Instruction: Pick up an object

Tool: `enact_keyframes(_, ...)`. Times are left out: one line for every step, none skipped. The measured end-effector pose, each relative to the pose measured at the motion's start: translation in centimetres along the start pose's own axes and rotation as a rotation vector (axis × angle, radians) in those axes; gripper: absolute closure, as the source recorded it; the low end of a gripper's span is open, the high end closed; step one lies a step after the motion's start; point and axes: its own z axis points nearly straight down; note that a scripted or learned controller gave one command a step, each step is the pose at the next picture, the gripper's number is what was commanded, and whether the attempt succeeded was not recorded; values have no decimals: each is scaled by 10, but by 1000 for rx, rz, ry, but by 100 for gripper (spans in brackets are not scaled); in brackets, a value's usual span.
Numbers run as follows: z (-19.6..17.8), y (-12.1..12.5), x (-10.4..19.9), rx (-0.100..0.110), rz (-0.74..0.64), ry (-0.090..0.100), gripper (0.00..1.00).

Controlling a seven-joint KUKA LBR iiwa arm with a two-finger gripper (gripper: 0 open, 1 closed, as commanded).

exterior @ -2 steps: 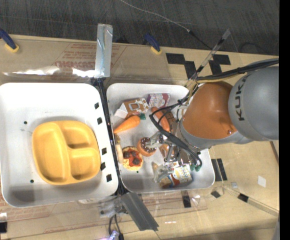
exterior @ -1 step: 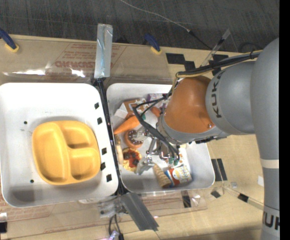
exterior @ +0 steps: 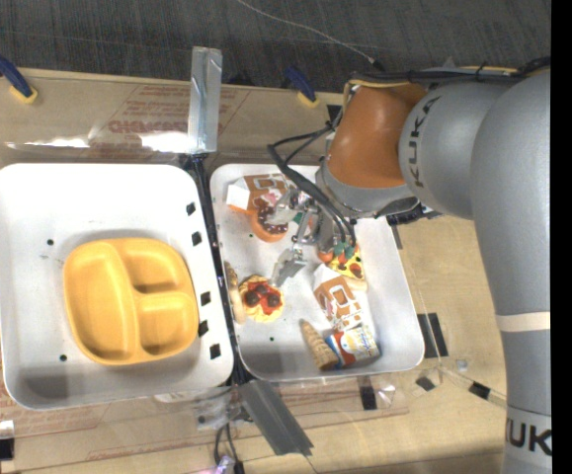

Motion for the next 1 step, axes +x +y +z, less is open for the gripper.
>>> enact_keyframes(23,-46,16,2,-154,-21,0)
